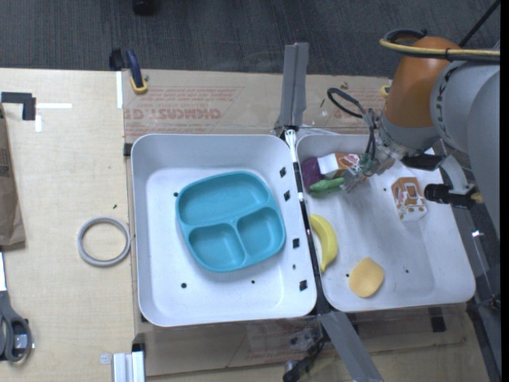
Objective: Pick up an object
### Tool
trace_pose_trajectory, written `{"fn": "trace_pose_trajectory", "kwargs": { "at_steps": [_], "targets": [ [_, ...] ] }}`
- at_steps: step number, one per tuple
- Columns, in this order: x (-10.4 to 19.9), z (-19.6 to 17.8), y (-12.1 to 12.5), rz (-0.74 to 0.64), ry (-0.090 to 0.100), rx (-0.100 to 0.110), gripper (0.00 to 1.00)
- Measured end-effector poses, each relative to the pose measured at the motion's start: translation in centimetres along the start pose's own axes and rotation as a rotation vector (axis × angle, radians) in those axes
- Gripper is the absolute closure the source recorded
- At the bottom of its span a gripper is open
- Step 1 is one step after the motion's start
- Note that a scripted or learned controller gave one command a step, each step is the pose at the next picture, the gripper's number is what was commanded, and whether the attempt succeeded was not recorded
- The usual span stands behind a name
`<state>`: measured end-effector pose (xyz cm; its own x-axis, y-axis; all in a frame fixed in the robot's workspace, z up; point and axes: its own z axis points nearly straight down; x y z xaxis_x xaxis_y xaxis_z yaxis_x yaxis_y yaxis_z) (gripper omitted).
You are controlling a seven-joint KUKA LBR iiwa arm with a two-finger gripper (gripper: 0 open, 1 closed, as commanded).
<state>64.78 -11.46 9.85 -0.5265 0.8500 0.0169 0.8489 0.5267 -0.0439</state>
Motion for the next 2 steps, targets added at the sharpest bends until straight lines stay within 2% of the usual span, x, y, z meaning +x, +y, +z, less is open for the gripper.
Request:
{"fn": "trace_pose_trajectory", "kwargs": {
  "at_steps": [1, 2],
  "targets": [
    [0.3, 0.3, -0.3, 0.0, 0.015, 0.014, 0.0],
    [-6.7, 0.6, -4.3, -0.011, 0.029, -0.005, 0.0]
  ]
}}
